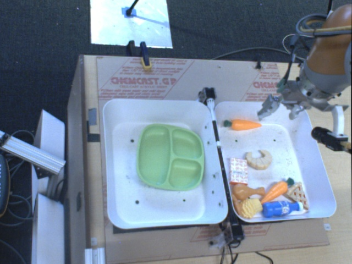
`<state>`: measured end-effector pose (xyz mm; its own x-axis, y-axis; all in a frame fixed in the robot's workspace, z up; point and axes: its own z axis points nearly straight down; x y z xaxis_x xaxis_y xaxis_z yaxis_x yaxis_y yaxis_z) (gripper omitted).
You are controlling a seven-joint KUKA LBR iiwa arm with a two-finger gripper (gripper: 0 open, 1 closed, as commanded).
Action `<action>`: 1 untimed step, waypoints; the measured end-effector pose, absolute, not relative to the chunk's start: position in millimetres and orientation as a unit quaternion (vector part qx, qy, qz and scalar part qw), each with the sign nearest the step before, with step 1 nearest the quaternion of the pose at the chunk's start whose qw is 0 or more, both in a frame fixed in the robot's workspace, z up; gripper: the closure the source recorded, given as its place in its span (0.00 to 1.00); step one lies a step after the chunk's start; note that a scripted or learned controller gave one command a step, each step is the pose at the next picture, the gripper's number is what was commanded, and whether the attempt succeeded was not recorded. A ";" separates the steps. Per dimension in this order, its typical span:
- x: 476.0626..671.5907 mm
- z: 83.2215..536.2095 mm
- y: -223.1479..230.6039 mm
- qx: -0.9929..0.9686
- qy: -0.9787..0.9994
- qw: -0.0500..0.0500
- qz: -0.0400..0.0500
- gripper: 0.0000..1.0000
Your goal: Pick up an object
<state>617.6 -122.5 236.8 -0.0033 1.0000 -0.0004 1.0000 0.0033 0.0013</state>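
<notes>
A toy carrot (244,125), orange with a small green top, lies in the far part of the right bin (324,180). Its long axis runs nearly left to right, the green top pointing left toward the divider between the bins and the orange tip pointing right. White bin floor lies open around it on the near and right sides, and the bin's far wall is just beyond it.

The hand (281,106) hangs above the far edge of the right bin, up and to the right of the carrot's tip, apart from it. Its two fingers stand spread, with nothing between them.

Nearer in the same bin sit a pale croissant-shaped toy (258,159) and a red-and-white checked packet (238,170). A crowded cluster fills the near corner: a toy chicken drumstick (247,192), a second carrot (276,191) tilted diagonally, a blue bottle (281,208) lying on its side, and a yellow ridged piece (251,207).

The left bin (118,147) holds a green divided plate (170,157), with bare floor all around it.
</notes>
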 end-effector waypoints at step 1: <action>647.9 194.4 -91.7 0.705 0.709 0.000 0.000 0.00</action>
